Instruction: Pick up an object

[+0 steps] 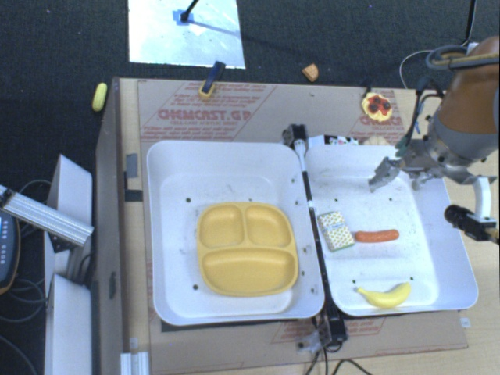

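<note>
A: How far along was the pick?

B: Not begun, as far as I could judge. Going left to right: the left bin (168, 170) held a yellow divided plate (248, 248), lying flat. In the right bin (449, 248), a patterned sponge (336, 230) lay just beside the divider, a red sausage (376, 237) just right of it, and a banana (384, 294) near the front wall. All three rested on the bin floor, untouched.

A: And the arm?

B: The gripper (391, 172) hung over the back of the right bin, well apart from the toys. Its jaws carried nothing; whether they were spread or closed, I could not tell.

A: Anything in the way?

B: Little. The sponge and sausage lay close together, which might have crowded a grasp. A small pizza toy (378, 106) sat on the bench (125, 209) behind the bin.
</note>
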Available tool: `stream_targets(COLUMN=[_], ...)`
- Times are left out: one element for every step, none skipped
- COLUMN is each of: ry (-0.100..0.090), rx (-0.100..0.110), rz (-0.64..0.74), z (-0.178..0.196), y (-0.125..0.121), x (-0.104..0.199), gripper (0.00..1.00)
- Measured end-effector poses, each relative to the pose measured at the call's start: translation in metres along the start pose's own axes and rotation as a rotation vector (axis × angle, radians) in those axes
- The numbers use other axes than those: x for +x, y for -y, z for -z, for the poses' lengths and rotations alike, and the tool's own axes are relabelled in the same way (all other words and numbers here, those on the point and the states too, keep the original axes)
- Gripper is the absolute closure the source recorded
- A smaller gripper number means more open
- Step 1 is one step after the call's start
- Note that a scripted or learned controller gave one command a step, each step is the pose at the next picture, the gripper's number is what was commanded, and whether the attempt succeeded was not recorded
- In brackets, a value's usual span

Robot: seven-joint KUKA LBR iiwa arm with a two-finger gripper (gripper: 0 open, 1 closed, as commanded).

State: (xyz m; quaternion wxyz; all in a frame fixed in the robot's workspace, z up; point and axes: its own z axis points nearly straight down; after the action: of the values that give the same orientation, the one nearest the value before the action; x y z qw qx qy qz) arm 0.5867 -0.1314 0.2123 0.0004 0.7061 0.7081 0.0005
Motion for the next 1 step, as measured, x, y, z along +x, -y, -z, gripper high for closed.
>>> stream_targets(ry=[0.001], rx=[0.004], rz=[-0.003], z=[-0.0935], y=[0.0254], x=[-0.065], gripper=[0.0])
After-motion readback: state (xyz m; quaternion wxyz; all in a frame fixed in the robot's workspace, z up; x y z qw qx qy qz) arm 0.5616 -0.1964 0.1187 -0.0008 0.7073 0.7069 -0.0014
